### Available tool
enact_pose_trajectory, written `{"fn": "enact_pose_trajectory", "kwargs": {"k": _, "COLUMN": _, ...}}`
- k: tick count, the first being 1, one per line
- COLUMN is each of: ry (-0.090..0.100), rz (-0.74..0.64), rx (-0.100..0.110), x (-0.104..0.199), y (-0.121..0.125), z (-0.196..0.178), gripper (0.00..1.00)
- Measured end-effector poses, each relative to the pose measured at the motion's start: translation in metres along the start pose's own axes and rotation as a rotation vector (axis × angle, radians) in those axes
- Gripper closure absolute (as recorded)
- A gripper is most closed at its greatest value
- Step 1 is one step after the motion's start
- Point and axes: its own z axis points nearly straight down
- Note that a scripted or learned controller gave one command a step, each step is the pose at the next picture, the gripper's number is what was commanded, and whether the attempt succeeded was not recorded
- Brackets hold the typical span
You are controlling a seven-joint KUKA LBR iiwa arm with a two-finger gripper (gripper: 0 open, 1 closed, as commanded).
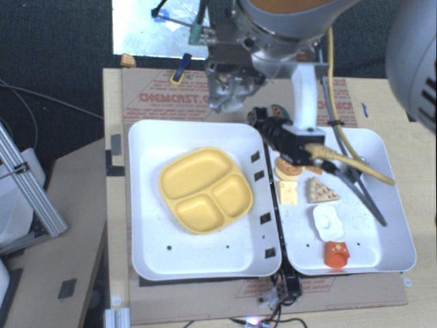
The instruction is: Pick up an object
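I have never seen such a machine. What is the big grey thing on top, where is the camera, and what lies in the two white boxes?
The grey and orange shape is a robot arm; it reaches in from the right. At its end is a metal claw for picking things up, here over the cardboard behind the left bin. One camera, fixed above, looks down at a slant. The left bin holds a yellow tray with three compartments. The right bin holds small toy foods: a pizza slice, a cheese square, a white egg and a red piece. I see nothing held in the claw.
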Motion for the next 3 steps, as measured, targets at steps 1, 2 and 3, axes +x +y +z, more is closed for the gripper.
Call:
{"fn": "enact_pose_trajectory", "kwargs": {"k": 1, "ry": -0.012, "rz": 0.011, "rx": 0.024, "x": -0.055, "y": -0.017, "z": 0.152, "gripper": 1.0}}
{"fn": "enact_pose_trajectory", "kwargs": {"k": 2, "ry": -0.005, "rz": 0.009, "rx": 0.009, "x": -0.086, "y": -0.015, "z": 0.158, "gripper": 1.0}}
{"fn": "enact_pose_trajectory", "kwargs": {"k": 3, "ry": -0.003, "rz": 0.003, "rx": 0.004, "x": -0.087, "y": -0.014, "z": 0.101, "gripper": 1.0}}
